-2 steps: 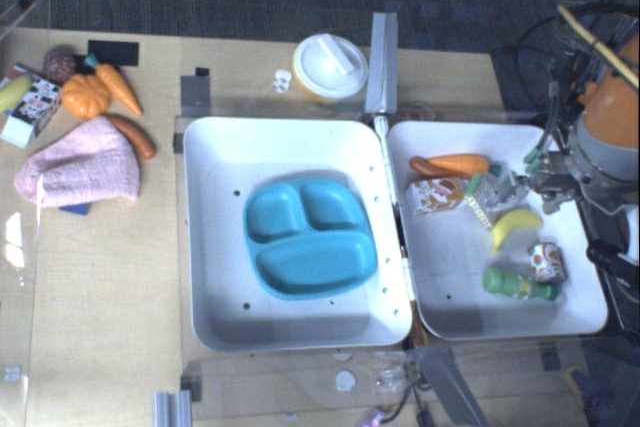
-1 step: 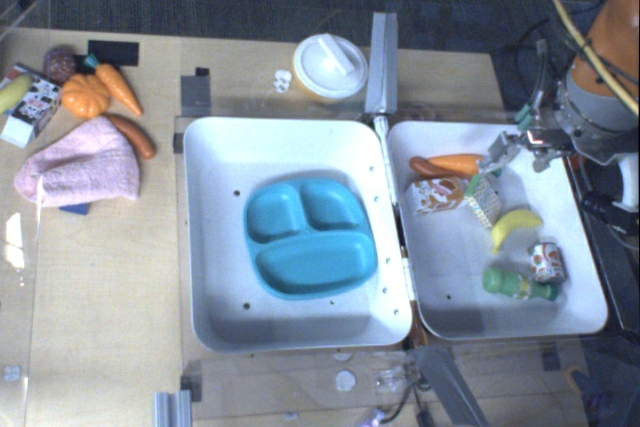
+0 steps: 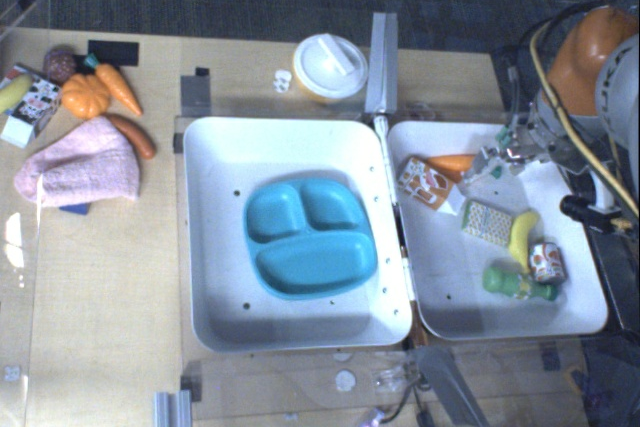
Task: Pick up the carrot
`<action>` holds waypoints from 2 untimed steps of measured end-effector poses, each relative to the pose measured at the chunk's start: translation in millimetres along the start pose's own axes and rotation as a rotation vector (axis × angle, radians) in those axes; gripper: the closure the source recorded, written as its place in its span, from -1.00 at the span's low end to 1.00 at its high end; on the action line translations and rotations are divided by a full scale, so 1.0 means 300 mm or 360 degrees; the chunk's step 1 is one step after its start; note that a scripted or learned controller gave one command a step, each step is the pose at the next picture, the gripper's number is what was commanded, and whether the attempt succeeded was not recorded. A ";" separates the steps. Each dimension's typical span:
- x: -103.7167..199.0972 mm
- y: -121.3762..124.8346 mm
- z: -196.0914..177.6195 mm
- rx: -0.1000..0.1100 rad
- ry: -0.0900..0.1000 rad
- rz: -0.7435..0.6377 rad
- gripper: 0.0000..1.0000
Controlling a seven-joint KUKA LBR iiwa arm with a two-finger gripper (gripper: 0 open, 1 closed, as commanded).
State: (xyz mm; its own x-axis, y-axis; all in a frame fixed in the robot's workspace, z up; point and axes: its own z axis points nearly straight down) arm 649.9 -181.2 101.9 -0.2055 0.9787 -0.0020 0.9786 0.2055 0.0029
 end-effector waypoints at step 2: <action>0.103 0.076 -0.013 -0.0012 -0.0013 -0.0549 1.00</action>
State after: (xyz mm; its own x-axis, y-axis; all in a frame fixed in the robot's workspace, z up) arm 665.7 -146.3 105.9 -0.5241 0.8516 -0.0120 0.8516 0.5242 0.0078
